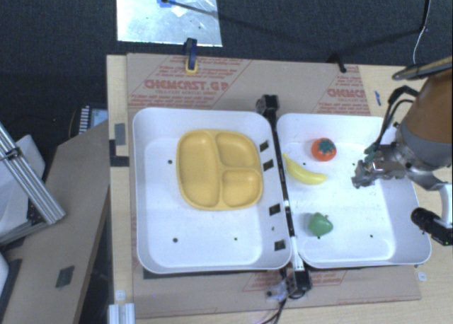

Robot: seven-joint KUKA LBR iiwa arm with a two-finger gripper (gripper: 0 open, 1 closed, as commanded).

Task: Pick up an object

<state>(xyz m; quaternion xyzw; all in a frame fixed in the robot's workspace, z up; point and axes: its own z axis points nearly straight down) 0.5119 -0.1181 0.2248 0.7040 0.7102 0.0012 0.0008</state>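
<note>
Here the gripper [362, 174] is hanging over the right bin [354, 252], near its right side, and whether it is released or clenched I cannot tell. Nothing is showing in its grasp. The things on offer are lying apart in that bin: a tomato [323, 148] near the top, a banana [304, 172] just beside it toward the middle divider, and a green pepper [319, 224] lower down. A yellow plate [218, 169] is sitting in the left bin [156, 245], probably as a drop spot.
</note>
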